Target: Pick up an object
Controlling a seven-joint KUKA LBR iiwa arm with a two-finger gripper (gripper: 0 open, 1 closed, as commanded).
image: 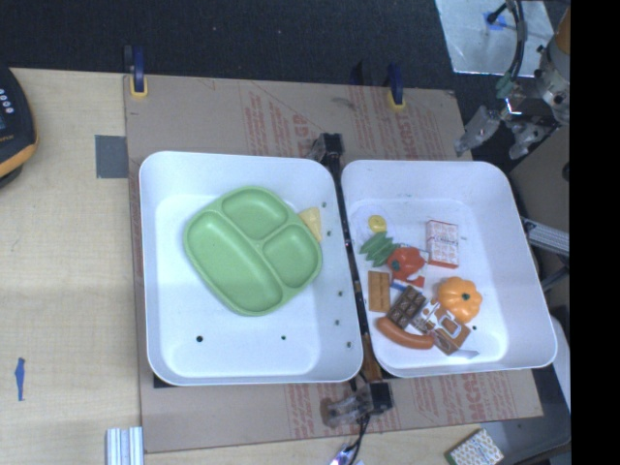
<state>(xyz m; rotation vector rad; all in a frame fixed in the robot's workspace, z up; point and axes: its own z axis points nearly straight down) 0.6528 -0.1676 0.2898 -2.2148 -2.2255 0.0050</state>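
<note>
While the end effector [506, 129], fingers spread and empty, hangs beyond the right bin's [518, 250] far-right corner, the toy food [426, 294] lies unobstructed for picking.

Small toy foods [418, 289] lie clustered in the right bin [513, 260]. An orange pumpkin [458, 298] sits upright beside a chocolate bar [407, 308] and a sausage [405, 335].

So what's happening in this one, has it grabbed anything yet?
Not yet. The arm's hand hovers beyond the far right corner of the right bin, holding nothing. That bin carries small toy foods, among them an orange pumpkin and a sausage. The left bin carries a green divided plate.
</note>
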